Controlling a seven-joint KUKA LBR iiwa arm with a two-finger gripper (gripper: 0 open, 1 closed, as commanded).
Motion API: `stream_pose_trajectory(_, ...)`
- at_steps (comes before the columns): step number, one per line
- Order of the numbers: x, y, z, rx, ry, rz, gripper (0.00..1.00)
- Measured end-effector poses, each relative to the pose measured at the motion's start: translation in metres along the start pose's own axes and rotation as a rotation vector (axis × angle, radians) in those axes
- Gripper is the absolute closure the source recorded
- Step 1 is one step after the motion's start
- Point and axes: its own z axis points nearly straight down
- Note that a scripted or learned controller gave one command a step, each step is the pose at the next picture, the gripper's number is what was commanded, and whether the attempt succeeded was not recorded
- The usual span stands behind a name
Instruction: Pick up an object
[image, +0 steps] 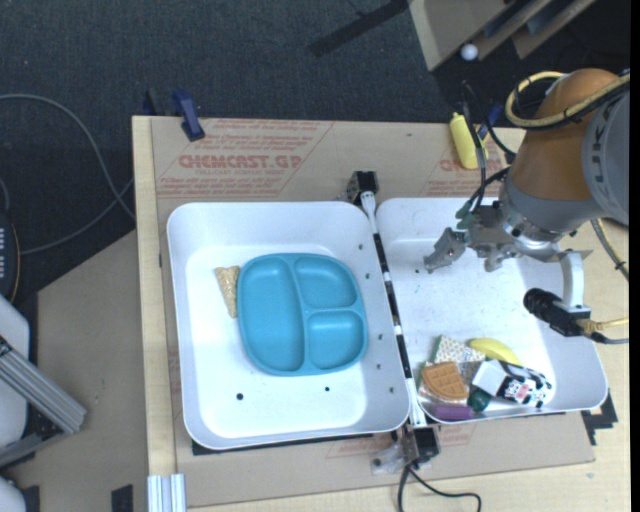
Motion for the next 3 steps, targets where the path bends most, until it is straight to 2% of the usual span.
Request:
stream_pose_trajectory(1, -0.054, -0.044, 0.100, 0.001, -0.001, 0.002, 0.00)
stream_pose_trajectory(2, -0.093, -0.091, 0.100, -0.001, -0.003, 0.003, 0.00)
stream_pose_trajectory(3, -0.092, -0.088, 0.088, -0.012, -0.006, 0.001, 1.00)
